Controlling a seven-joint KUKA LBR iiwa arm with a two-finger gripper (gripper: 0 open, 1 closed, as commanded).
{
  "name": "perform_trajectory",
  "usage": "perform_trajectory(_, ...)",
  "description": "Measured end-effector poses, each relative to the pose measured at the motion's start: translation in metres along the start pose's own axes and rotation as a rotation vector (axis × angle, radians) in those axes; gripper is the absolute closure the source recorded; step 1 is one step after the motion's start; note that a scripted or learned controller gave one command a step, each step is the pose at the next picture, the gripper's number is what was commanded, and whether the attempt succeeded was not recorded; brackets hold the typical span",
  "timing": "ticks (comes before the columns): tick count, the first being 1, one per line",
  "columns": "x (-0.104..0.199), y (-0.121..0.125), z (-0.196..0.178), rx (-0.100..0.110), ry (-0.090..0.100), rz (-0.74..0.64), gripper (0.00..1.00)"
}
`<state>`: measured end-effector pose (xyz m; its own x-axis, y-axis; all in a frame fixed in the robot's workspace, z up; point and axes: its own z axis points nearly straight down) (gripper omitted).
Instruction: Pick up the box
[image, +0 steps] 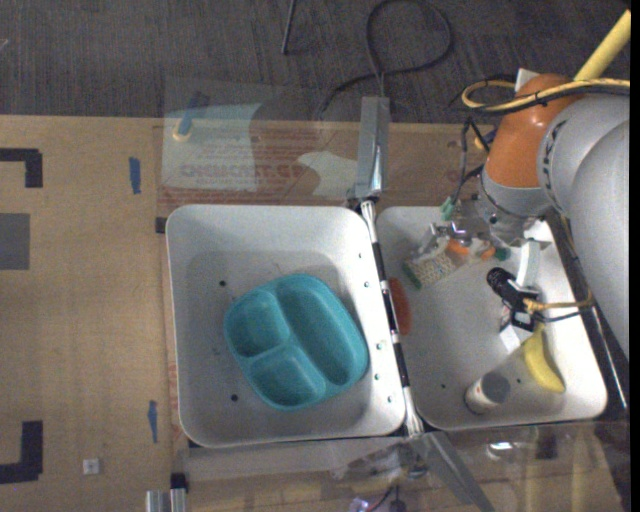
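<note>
One small box (427, 268) lies in the right bin (440, 385), near its upper left corner, close under the gripper (447, 238). It looks like a pale carton with a fine speckled print, and its long axis runs slantwise, the left end lower and the right end raised toward the gripper. Whether it touches the fingers cannot be told, and whether the fingers are open or closed cannot be told either; they are a small metallic blur beside orange and green specks. Above them the arm (590, 190) comes in from the right, smooth grey with a glossy orange band (520, 140). Further down the same bin lie a curved yellow banana (543, 365) and a pale cylindrical cup (487, 392) on its side, just beside each other. A reddish flat thing (400, 303) leans on the bin's left wall. The left bin (200, 250) holds a teal plastic tray (294, 340) with rounded compartments. Both bins sit on a brown cardboard-like surface (80, 330).
</note>
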<state>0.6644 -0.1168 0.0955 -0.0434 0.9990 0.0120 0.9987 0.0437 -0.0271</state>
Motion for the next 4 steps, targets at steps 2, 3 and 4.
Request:
perform_trajectory(2,0.000,-0.063,0.009,-0.035,-0.014,-0.037,0.00)
perform_trajectory(3,-0.018,-0.025,-0.050,-0.031,-0.011,0.201,0.00)
perform_trajectory(4,-0.022,-0.077,0.009,-0.035,-0.008,0.246,0.00)
